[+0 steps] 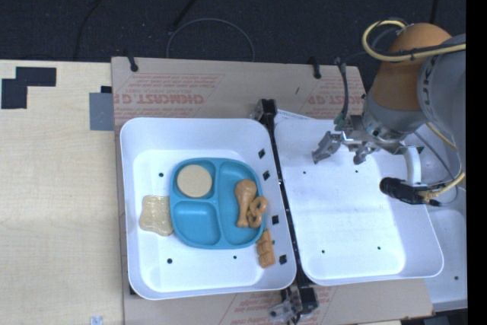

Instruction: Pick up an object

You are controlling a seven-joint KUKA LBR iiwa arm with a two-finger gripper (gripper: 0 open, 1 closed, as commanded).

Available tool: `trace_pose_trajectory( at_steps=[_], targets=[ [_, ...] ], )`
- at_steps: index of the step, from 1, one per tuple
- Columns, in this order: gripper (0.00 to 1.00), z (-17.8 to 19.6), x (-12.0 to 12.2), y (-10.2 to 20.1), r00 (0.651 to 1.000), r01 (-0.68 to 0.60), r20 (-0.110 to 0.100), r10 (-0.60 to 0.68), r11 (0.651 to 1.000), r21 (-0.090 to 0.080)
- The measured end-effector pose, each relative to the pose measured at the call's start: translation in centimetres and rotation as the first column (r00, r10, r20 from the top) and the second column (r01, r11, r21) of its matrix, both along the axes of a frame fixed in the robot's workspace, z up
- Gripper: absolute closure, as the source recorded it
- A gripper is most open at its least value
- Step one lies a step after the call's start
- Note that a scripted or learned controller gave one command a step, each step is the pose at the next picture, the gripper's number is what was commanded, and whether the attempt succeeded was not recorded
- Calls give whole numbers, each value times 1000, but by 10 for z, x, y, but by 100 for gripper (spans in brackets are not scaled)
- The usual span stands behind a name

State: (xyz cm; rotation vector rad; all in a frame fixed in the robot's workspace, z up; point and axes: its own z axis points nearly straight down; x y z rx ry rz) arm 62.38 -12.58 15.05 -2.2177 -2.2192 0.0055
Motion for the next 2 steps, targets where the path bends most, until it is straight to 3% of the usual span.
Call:
trace_pose_trajectory(
  at_steps=[2],
  targets=[
    [0, -64, -2, 5, 1000, 1, 1, -1, 1000, 0]
  ],
)
